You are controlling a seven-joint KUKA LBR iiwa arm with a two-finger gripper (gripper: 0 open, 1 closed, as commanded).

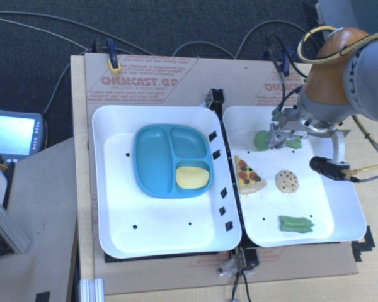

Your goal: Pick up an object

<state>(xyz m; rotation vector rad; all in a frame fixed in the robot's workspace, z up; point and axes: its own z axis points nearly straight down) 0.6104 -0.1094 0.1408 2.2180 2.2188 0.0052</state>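
Note:
In the right bin [340,225] lie a pizza slice [247,175], a round cookie [287,181], a green pea-pod-like piece [295,224] near the front, and a green lumpy item [263,139] at the back left. My gripper [278,137] is low over the back of this bin, right beside that green lumpy item and touching or nearly touching it. The wrist hides the fingertips. In the left bin [113,219] sits a blue divided plate [157,162] with a yellow item [192,177] in its lower right compartment.
The arm with its orange band [331,68] reaches in from the upper right. Cables and a black connector [327,167] hang over the right bin's right side. A black divider with clips [223,168] runs between the bins. A handheld screen [12,134] lies at far left.

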